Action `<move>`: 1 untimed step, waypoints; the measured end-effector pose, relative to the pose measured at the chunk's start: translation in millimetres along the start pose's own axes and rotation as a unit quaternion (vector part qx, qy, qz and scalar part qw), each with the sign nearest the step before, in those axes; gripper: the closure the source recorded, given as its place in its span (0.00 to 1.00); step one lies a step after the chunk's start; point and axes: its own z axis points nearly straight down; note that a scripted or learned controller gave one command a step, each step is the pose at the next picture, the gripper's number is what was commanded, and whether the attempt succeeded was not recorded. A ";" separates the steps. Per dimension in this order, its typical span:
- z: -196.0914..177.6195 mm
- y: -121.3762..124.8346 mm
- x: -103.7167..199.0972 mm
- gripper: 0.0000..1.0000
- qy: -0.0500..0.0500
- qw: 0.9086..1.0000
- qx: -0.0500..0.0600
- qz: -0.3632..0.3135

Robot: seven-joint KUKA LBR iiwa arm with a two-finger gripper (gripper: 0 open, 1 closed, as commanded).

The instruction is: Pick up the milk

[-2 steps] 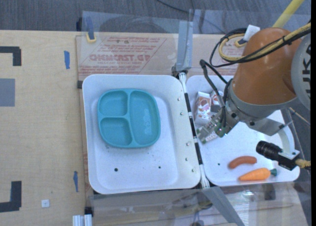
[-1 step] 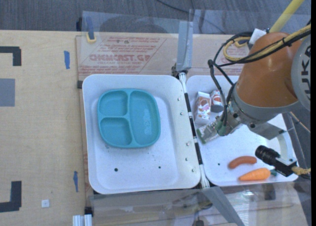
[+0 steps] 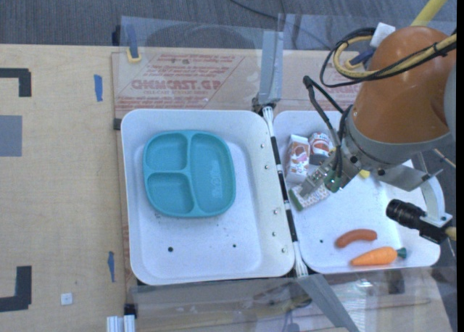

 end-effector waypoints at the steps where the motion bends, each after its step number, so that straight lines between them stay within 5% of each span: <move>1: -51.1 19.8 24.9 1.00 0.000 0.992 -0.001 -0.128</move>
